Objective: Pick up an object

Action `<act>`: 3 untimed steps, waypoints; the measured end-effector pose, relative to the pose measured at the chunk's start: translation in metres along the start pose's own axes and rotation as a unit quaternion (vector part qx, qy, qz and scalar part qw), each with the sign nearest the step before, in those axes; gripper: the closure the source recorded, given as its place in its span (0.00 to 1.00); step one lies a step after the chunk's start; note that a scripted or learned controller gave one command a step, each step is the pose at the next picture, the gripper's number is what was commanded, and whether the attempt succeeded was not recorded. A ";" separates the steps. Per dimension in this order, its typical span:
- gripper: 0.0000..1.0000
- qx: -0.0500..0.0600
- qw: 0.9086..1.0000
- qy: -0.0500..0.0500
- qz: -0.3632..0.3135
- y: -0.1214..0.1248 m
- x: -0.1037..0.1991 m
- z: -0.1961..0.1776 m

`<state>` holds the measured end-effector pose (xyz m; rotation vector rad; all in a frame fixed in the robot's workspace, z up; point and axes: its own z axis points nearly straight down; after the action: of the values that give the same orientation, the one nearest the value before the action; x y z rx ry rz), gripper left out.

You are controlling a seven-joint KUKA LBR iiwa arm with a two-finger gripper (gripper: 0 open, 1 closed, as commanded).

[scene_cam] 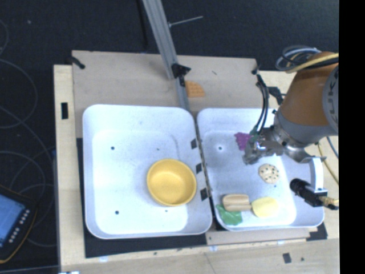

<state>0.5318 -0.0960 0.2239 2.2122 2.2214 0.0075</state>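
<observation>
Bins sit side by side: the left bin (102,153) holds a yellow bowl (171,181); the right bin (222,127) holds a speckled cookie (269,173), tan block (235,202), yellow piece (265,207), green scrap (229,214) and a purple object (243,138) partly hidden behind the gripper (251,153), whose grip state I cannot tell.

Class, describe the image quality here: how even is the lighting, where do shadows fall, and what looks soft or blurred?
Camera view: lighting is bright and even; both white bins look nearly washed out; the yellow bowl casts only a faint shadow; the gripper and the purple item beside it look soft, with small details blurred.
</observation>
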 end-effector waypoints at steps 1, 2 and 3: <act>1.00 0.000 1.000 0.000 0.000 0.002 -0.001 -0.054; 1.00 0.003 1.000 0.001 -0.001 -0.001 0.050 -0.042; 1.00 0.004 1.000 0.001 -0.001 0.001 0.093 -0.040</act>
<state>0.5319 -0.0026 0.2640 2.2144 2.2279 0.0013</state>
